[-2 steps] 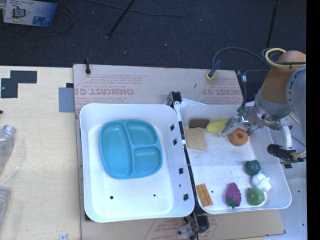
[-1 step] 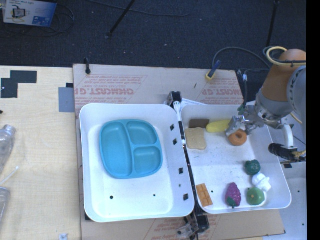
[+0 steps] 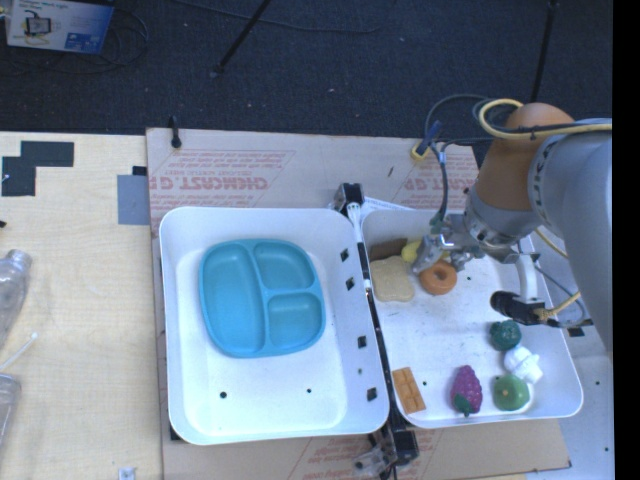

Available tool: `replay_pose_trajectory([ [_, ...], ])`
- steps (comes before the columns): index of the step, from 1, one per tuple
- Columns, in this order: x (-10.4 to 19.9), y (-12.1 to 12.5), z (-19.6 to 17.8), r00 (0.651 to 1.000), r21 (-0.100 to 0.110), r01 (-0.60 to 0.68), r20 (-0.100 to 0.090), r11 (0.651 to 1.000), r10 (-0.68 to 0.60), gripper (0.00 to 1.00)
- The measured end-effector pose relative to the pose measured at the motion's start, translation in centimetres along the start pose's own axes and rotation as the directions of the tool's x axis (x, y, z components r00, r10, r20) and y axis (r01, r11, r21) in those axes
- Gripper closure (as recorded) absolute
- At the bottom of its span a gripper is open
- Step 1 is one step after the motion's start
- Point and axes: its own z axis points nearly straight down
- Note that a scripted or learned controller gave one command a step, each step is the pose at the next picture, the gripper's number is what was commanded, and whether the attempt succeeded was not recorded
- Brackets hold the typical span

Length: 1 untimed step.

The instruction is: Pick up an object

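My gripper hangs low over the back of the right bin, just above an orange ring-shaped toy and touching or nearly touching its top. A small yellow piece lies just left of the gripper, with a brown item beside it. A beige bread slice rests left of the orange ring. Toward the bin's front right lie a dark green broccoli, a white piece, a green apple, purple grapes and an orange cracker.
The left bin holds a blue divided plate. The grey arm with its orange band and cables fills the right bin's back right corner. Clear plastic bottles lie at the bench's far left.
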Motion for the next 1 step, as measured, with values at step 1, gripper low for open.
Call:
replay_pose_trajectory([
  [1,7.08,-6.2,-9.73,1.0,0.008,0.0,0.0,1.0,0.0,1.0],
])
